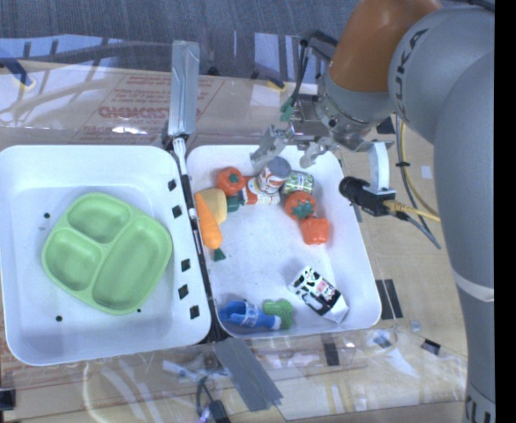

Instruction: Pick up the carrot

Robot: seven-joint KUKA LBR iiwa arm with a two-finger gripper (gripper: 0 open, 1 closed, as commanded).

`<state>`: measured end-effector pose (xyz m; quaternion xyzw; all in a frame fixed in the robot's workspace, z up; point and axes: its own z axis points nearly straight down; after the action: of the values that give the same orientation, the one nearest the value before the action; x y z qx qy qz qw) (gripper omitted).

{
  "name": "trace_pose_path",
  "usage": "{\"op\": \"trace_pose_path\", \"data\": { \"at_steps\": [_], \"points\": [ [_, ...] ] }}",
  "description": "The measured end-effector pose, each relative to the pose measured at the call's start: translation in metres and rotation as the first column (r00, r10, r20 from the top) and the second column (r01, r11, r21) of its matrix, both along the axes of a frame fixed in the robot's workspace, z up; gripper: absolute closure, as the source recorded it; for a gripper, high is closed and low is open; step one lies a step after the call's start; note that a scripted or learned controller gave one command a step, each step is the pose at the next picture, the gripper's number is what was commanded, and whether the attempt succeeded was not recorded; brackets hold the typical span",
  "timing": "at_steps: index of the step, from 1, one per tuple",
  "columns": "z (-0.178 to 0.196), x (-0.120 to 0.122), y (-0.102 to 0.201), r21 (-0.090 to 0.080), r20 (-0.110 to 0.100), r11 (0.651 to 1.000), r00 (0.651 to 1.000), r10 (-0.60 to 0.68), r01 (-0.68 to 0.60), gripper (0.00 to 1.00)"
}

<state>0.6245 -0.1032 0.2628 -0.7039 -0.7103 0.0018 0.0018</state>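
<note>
Carrot [209,221]: orange w/ green tip. Both bins [11,236] white. Divided plate [108,252] in left bin: light green. Carton [318,293]: black & white cow-patch pattern. Bottle [244,316] blue, w/ green piece [280,309] beside it. Two tomatoes [230,181] orange-red w/ green stems. Arm [434,69] grey w/ orange band. Claw [286,155] silver-grey.

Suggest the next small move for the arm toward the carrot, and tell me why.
Probably shift the gripper toward the picture's left and lower edge before descending. It hovers over the far side of the right bin, above the cluster of small toys, while the carrot lies against that bin's left wall, apart from the gripper. The fingers look spread, so no release seems needed first.
</note>
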Motion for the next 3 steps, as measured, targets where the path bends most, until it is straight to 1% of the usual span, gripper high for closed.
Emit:
{"op": "trace_pose_path", "data": {
  "at_steps": [1,2,3],
  "points": [
    [-0.073,-0.014,0.075,-0.001,-0.002,0.998,0.998,-0.069,0.069,0.00],
    [-0.073,-0.024,0.082,0.001,-0.003,1.000,1.000,-0.008,0.008,0.00],
    [-0.072,-0.096,0.112,-0.001,-0.001,0.995,0.995,-0.100,0.100,0.00]
  ]
}}
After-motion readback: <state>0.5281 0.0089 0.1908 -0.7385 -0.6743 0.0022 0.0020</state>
